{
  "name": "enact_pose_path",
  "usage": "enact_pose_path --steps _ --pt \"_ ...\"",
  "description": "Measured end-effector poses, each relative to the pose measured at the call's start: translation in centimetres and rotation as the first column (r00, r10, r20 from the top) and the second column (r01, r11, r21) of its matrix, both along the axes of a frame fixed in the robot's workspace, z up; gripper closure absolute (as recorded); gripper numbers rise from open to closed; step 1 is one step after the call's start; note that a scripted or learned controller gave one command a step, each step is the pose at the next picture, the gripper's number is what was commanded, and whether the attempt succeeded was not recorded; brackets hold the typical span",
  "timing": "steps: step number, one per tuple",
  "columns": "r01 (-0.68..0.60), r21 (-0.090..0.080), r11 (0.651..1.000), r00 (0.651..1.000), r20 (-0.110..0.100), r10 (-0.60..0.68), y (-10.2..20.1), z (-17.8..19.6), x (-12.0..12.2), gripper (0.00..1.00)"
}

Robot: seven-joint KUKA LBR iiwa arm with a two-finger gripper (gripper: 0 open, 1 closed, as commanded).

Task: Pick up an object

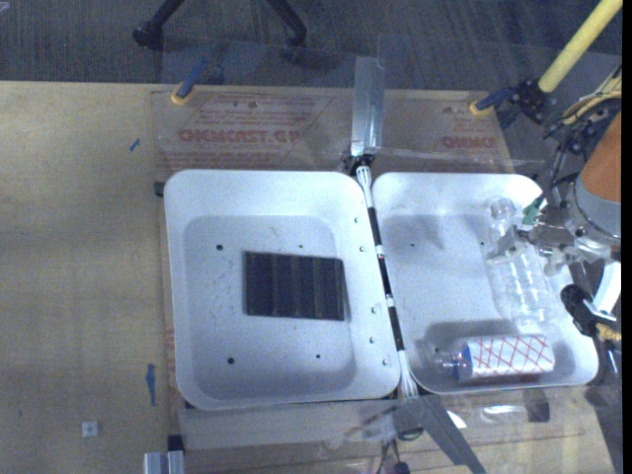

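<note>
A clear plastic bottle (517, 275) lies in the right bin (434, 205), its neck pointing toward the far side. A second bottle with a red-and-white checked label and a blue cap (499, 356) lies along that bin's near wall. A dark ribbed rectangular slab (294, 285) lies flat in the middle of the left bin (197, 215). My gripper (541, 233) hangs over the right bin's right side, close to the upper part of the clear bottle. Whether it touches the bottle I cannot tell.
The arm's orange band (604, 166) and cables sit at the right edge. A yellow pole (583, 33) and clamps stand behind the bins. A metal divider (367, 117) rises between the bins at the back. Wooden bench surface (79, 265) spreads to the left.
</note>
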State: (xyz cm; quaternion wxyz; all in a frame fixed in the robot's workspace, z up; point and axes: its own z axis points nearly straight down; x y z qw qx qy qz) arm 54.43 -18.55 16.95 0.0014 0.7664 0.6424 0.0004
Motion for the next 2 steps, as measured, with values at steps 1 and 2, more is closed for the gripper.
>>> enact_pose_path --steps 1,2 --pt "-0.04 0.009 0.999 0.999 0.003 0.04 -2.2 -7.3 1.6 0.0" --pt "-0.038 0.008 0.999 0.999 0.002 0.038 -2.3 -6.3 1.6 1.0"
